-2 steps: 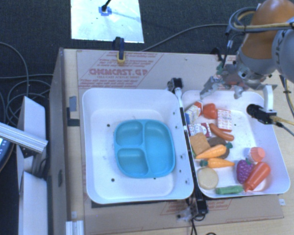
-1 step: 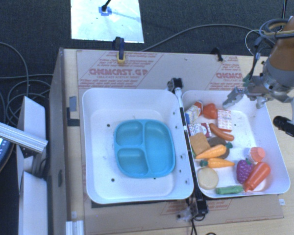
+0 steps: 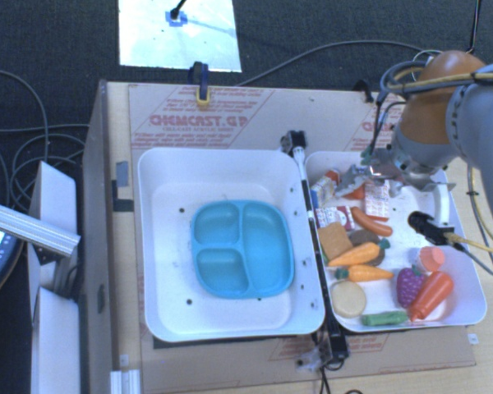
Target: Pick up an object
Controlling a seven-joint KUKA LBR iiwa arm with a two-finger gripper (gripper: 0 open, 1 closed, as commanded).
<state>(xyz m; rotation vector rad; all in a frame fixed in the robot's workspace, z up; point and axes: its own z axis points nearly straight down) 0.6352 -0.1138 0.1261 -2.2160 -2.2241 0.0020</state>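
The grey arm (image 3: 476, 113) reaches in from the right, orange band uppermost, wrist bent down, its pincer (image 3: 370, 175) lowered at the left end.

Arm (image 3: 468, 113) cut by right edge; fingers (image 3: 370, 171) blurred.

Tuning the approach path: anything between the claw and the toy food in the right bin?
Nothing visible. The claw hangs right over the pile at the far end of the right bin, by the sausage and packets.

2 bins (image 3: 148, 245) – 1 blue tray (image 3: 242, 249), 3 carrots (image 3: 355, 255).
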